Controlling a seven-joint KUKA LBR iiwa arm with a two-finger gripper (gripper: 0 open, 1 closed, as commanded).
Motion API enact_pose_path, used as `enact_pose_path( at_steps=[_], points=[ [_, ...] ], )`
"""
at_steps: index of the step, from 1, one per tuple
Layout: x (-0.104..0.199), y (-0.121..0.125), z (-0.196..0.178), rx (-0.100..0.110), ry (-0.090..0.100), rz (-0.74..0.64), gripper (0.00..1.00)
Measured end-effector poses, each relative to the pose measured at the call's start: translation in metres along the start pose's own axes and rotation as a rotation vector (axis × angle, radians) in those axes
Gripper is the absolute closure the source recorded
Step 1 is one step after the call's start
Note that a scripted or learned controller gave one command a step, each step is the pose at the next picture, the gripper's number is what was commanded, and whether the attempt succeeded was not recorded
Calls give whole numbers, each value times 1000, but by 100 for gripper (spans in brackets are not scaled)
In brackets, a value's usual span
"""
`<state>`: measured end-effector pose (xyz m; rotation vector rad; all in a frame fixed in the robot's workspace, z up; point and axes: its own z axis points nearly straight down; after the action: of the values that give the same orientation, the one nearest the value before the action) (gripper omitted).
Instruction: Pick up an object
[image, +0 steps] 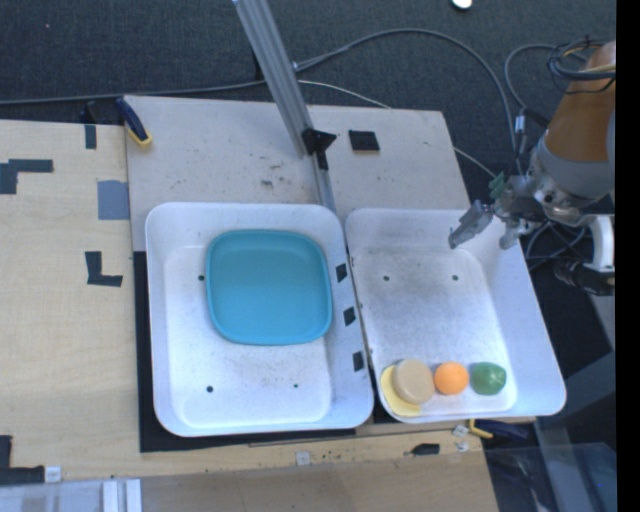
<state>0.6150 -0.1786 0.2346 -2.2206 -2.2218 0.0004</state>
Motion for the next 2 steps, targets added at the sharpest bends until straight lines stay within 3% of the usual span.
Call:
enact_pose_path(
  at_steps=[2],
  points=[
    [-5,-2,87,4,1,0,0]
  ],
)
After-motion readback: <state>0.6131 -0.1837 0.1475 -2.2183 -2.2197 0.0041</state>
